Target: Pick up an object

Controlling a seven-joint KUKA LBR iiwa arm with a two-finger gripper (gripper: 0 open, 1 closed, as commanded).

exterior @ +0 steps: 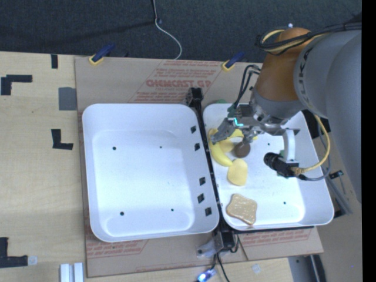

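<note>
The gripper [235,137] is low in the right bin [305,207], its fingers apart, above a yellow banana [220,153] and touching nothing clearly. A pale yellow piece [237,173] lies just beside the banana, and a toast slice [242,208] lies near the front rim.

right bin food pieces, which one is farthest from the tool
The toast slice, tan and squarish, alone at the right bin's near edge; the yellow pieces lie up by the tool.

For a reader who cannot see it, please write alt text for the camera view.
The gripper is low in the right bin, over a yellow banana-like piece and a small brown object. A pale yellow piece and a tan bread-like slice lie nearer the front.
</note>
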